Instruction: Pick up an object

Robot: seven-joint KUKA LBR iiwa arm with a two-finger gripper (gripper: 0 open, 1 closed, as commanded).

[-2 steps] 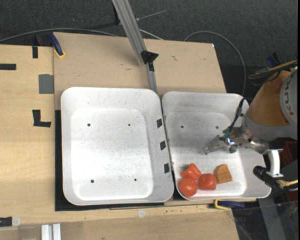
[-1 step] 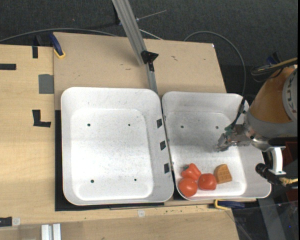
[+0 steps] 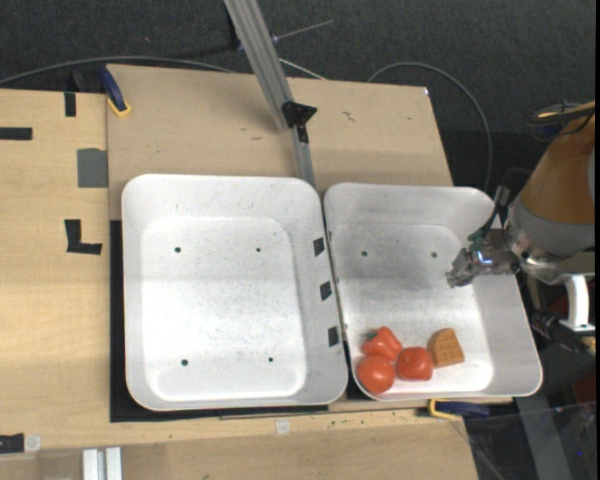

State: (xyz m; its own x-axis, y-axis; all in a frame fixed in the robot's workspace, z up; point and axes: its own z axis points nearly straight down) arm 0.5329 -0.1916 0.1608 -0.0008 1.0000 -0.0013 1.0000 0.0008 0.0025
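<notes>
Two shallow white bins sit side by side on the bench, the left bin [image 3: 220, 288] and the right bin [image 3: 430, 288] touching along a seam with small dark clips. All the loose objects lie bunched at the right bin's near edge: a red pepper-like piece [image 3: 382, 343], a red tomato [image 3: 376, 373] just below it at the near-left corner, a second red tomato [image 3: 414, 364] touching beside them, and a tan cracker-like block [image 3: 446, 348] just to the right. The block is roughly square and tilted, with no clear long axis; the red pieces are rounded, so which way they point is hard to tell.

A grey metal pole [image 3: 265, 53] slants down from the far edge and ends at the bins' far seam. Blue clamps and black tape marks lie on the bench's left part.

The gripper [image 3: 464, 271] hovers over the right bin's right side, well apart from the cluster. Its fingers are small and blurred; how far apart they stand cannot be made out, and nothing is seen between them. The arm [image 3: 560, 193] is cut off at the right.
</notes>
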